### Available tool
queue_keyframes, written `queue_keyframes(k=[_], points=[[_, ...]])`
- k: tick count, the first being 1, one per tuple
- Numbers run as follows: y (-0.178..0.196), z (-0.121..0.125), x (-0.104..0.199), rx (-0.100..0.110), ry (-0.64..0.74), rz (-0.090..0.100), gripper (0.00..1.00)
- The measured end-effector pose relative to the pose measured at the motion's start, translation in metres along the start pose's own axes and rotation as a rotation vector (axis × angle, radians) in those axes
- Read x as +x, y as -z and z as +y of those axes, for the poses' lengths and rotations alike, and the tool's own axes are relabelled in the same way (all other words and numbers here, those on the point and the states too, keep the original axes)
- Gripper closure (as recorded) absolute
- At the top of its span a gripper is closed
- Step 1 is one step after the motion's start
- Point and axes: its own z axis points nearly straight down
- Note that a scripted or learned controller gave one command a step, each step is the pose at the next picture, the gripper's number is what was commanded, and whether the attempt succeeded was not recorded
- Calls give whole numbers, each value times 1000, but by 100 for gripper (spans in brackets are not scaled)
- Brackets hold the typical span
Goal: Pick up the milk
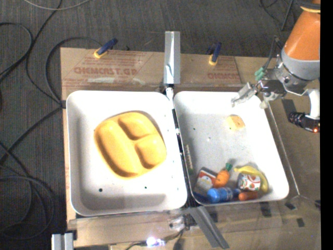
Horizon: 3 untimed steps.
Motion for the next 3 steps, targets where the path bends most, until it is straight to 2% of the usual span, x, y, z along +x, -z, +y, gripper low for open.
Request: queue_keyframes(k=[1, 2, 3], points=[[-107, -89, 32, 1, 138, 2, 0], [-160, -125, 62, -14, 179, -4, 0], [-148, -122, 69, -3, 456, -2, 0]])
